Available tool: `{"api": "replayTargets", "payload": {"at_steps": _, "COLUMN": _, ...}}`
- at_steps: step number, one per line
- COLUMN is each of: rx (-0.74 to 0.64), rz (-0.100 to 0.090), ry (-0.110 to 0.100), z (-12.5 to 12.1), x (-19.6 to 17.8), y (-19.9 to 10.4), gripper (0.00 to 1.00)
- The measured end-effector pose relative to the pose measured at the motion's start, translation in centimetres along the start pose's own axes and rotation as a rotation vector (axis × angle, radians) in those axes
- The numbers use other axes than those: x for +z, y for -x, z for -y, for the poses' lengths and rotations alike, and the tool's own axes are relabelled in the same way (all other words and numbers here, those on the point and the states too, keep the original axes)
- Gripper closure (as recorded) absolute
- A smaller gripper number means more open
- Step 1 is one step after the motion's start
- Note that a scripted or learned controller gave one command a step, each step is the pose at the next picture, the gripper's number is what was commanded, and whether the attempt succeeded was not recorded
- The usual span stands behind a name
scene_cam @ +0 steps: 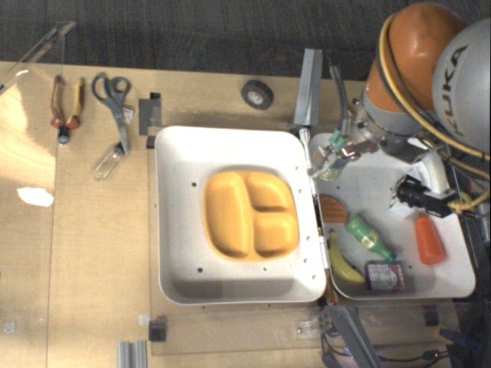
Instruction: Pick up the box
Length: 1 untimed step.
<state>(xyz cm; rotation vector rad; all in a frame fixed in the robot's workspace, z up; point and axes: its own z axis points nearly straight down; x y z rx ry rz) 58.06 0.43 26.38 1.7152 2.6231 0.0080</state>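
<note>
— Jaws first: can you read them?
— No. The gripper [331, 156] sits over the far left corner of the right bin [460, 288], too blurred to tell how wide they stand or whether anything is between them.
— And the box [384, 277]?
— Well apart from it, by the bin's near wall. It is small, dark purplish and lying flat, just beside the banana [345, 264], with the green bottle [369, 234] close behind.
— Approach?
— I'd come straight down, centred, spanning its short sides, clear of the banana.
</note>
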Motion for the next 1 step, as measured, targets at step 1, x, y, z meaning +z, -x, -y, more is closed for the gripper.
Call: {"api": "replayTargets", "payload": {"at_steps": 1, "rx": -0.328, "rz": -0.002, "ry": -0.001, "z": 1.38, "x": -0.03, "y": -6.39, "gripper": 1.0}}
